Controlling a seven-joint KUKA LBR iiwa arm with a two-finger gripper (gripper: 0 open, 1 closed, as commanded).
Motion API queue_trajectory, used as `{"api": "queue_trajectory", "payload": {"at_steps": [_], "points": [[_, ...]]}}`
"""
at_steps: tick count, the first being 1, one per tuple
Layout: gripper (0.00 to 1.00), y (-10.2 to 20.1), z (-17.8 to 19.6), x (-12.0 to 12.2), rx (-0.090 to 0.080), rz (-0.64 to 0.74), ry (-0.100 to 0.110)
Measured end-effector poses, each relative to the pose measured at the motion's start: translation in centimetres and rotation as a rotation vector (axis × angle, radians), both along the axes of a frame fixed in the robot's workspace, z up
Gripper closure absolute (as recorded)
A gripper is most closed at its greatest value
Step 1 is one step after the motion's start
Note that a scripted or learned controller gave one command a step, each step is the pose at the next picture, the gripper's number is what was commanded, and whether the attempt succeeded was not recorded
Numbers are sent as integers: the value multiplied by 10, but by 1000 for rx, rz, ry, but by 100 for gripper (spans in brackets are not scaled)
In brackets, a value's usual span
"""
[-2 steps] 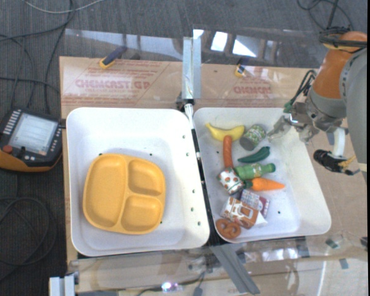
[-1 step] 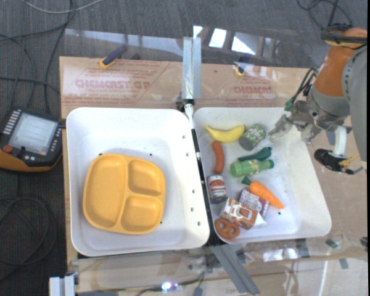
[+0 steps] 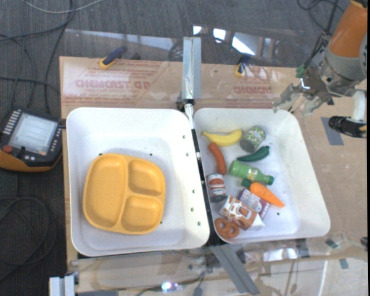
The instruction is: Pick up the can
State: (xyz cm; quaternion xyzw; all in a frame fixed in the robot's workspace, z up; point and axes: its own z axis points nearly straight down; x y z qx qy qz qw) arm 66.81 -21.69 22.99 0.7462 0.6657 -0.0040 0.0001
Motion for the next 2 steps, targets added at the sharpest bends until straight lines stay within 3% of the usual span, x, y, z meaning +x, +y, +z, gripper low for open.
{"api": "queue_trajectory", "payload": {"at_steps": [1,2], "points": [[100,11,-48,-56,3,-132,3],[100,20,14,-3,2,-153,0]]}}
